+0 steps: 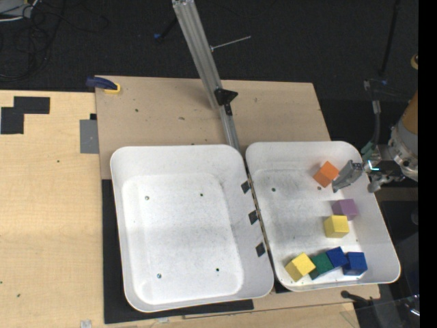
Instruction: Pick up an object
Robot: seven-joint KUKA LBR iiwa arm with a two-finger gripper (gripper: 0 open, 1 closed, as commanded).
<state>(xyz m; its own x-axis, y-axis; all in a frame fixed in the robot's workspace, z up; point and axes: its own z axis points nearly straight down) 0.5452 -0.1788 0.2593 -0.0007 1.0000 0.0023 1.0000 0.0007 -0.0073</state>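
Likely target: orange block, at 1 o'clock in right bin, resting on bin floor, not grasped. Gripper just beside it, at its 3 o'clock. Claw released or clenched: cannot tell. Step judged: approach, pick not yet made. Next move calls for centring over block, descent, closure. Purple block and yellow block at gripper's 6 o'clock. Yellow-green-blue cluster at bin's 5 o'clock. Left bin at 9 o'clock. No readable brand, label or writing.
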